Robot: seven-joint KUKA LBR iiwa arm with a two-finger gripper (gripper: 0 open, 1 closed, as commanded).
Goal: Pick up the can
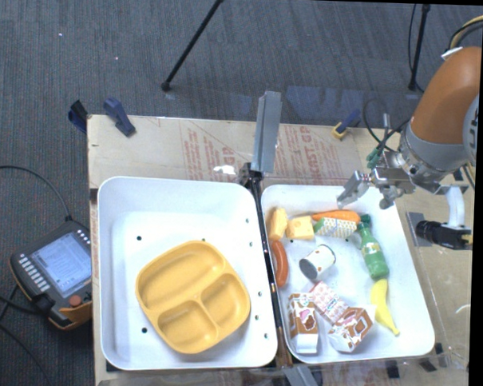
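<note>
The small white-and-silver can (318, 262) lies on its side near the middle of the right white bin (418, 272), open end toward the hot dog (280, 262). The gripper (372, 188) hovers over that bin's far edge, fingers spread and holding nothing, well apart from the can.

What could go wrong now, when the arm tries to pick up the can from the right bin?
1. The can lies on its side, so it may roll away when the fingers close on it.
2. It is crowded: the green bottle, the cheese wedge and the small cartons lie close by, so the gripper could bump or grab one of them instead.
3. The gripper is above the bin's far rim, not over the can, so it has some way to travel.
</note>
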